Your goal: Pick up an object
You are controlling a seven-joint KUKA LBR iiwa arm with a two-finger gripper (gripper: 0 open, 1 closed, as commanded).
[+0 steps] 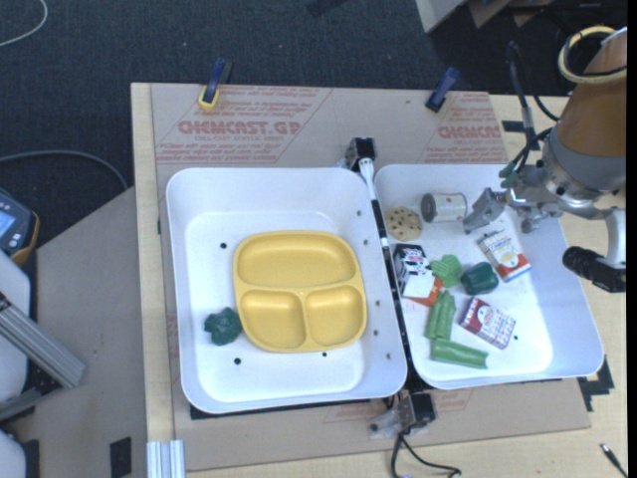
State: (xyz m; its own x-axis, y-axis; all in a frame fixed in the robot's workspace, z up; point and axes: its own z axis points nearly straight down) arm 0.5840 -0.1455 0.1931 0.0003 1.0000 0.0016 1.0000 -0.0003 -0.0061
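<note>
My gripper (506, 213) hangs over the back of the right bin (572, 342), its two grey fingers spread apart with only white bin floor showing between them, so it is open. Just in front of it lies a small red-and-white carton (503, 253). To its left a grey can (445, 206) rests on its side, next to a round tan cracker (403, 221). A dark green lump (479, 278), a light green piece (446, 267), a red box (487, 323) and two green sticks (441, 317) (458, 355) lie nearer the front.
The left bin (189, 267) holds a yellow divided plate (299, 289) and a green broccoli-like toy (223, 326). A black-and-white packet (410, 263) sits against the rim between the bins. Clamps (211, 86) (442, 91) hold the cardboard base at the back.
</note>
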